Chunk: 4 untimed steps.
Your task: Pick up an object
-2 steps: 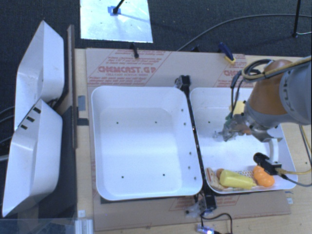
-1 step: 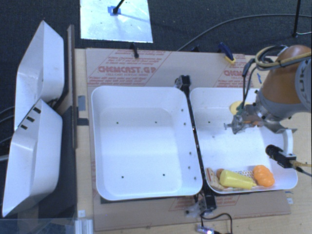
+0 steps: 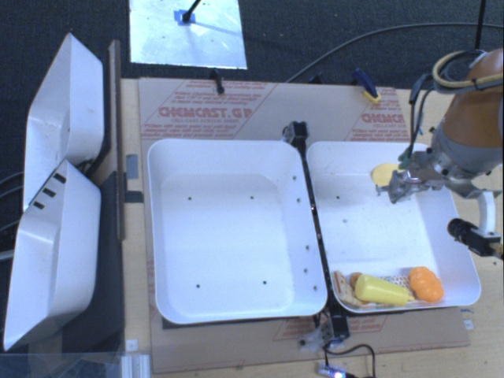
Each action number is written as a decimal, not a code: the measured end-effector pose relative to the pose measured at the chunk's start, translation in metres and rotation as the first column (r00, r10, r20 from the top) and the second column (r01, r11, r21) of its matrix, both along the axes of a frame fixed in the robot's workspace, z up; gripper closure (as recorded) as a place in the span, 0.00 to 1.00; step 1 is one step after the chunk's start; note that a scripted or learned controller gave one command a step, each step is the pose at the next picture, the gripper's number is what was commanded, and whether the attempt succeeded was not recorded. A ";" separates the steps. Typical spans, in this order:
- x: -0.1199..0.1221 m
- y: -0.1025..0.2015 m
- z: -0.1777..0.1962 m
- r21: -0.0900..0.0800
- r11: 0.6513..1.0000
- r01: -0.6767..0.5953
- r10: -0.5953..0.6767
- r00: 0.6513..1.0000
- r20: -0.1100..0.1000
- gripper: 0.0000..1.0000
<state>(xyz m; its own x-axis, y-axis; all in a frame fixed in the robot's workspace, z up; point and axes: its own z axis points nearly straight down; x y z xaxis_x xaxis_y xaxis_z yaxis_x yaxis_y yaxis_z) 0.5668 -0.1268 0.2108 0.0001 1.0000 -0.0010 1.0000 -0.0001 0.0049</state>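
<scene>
My gripper (image 3: pixel 396 189) hangs over the far right part of the right bin (image 3: pixel 358 235), on the grey arm with the orange band (image 3: pixel 475 113). A pale yellow round object (image 3: pixel 383 173) lies just left of and behind the gripper, partly hidden by it. I cannot tell whether they touch. Along the bin's near edge lie a yellow oblong object (image 3: pixel 381 290), an orange ball-like object (image 3: pixel 426 283) and a tan waffle-patterned piece (image 3: pixel 345 287).
The left bin (image 3: pixel 228 227) sits beside the right one, with a black divider bar (image 3: pixel 313 219) between them. Two spare white bins (image 3: pixel 59 203) lean at the far left. A shiny metal plate (image 3: pixel 187 20) lies beyond the bench. Cables run at the right.
</scene>
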 end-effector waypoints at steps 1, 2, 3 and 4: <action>0.008 0.005 0.047 0.001 1.000 -0.001 0.001 1.000 0.000 1.00; 0.022 0.062 0.034 0.002 1.000 -0.005 0.005 1.000 -0.004 1.00; 0.037 0.120 0.030 0.002 1.000 -0.005 0.005 1.000 -0.004 1.00; 0.054 0.167 0.033 0.002 1.000 -0.005 0.005 1.000 -0.004 1.00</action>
